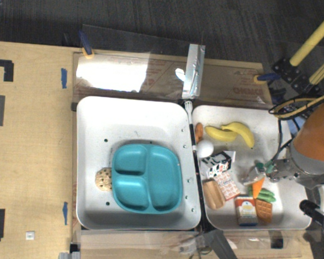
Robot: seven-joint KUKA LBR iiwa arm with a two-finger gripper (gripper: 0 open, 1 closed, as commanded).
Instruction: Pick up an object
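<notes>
Yellow banana [231, 133] (curved) lies in right bin [288, 220].

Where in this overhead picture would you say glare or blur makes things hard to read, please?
In the camera view, strong glare whitens the clear sheet behind the left bin; the foil strip also shines. The arm at right looks soft and blurred. The teal tray, cookie and banana are evenly lit and sharp.

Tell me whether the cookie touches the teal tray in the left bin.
Touching: the camera view shows the cookie tucked against the teal tray at its left edge, no gap visible.
</notes>
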